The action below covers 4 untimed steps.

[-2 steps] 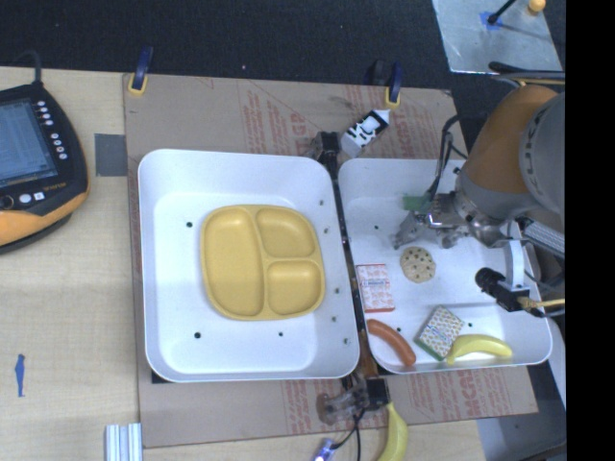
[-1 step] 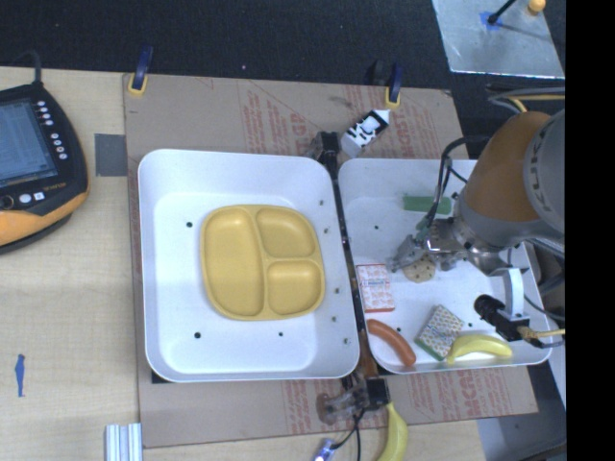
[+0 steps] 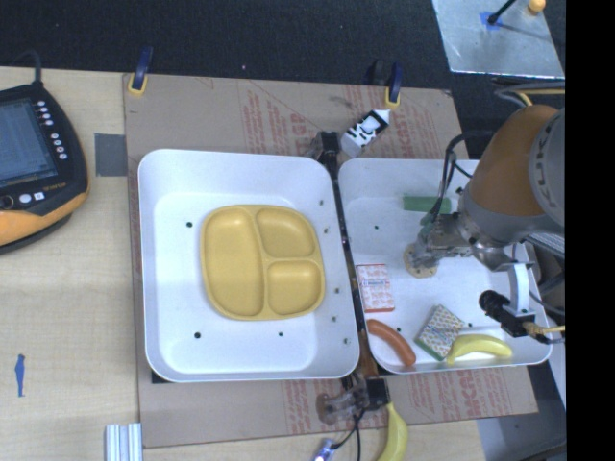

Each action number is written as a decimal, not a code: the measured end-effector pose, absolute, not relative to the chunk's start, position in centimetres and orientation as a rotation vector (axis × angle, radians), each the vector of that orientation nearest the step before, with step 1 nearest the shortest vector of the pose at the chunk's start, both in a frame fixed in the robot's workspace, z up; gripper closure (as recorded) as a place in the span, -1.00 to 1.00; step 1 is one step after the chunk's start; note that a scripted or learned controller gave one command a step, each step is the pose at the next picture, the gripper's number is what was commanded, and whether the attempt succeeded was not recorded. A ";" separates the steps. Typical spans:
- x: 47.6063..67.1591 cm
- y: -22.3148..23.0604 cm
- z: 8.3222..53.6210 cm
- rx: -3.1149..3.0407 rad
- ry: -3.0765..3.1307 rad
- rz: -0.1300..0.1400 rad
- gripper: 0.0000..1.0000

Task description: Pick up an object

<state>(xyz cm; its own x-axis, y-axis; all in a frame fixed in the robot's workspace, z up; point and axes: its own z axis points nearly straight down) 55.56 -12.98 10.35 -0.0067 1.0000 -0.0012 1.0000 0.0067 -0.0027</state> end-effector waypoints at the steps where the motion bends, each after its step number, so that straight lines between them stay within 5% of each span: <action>1: 57.7 -15.4 21.1 -2.217 -2.225 0.002 1.00; 2: 57.6 -15.3 21.1 -2.216 -2.224 0.002 -1.00; 3: 57.0 -13.6 10.1 -2.213 -2.223 0.006 -1.00; 4: 57.0 -13.7 11.2 -2.211 -2.225 0.007 1.00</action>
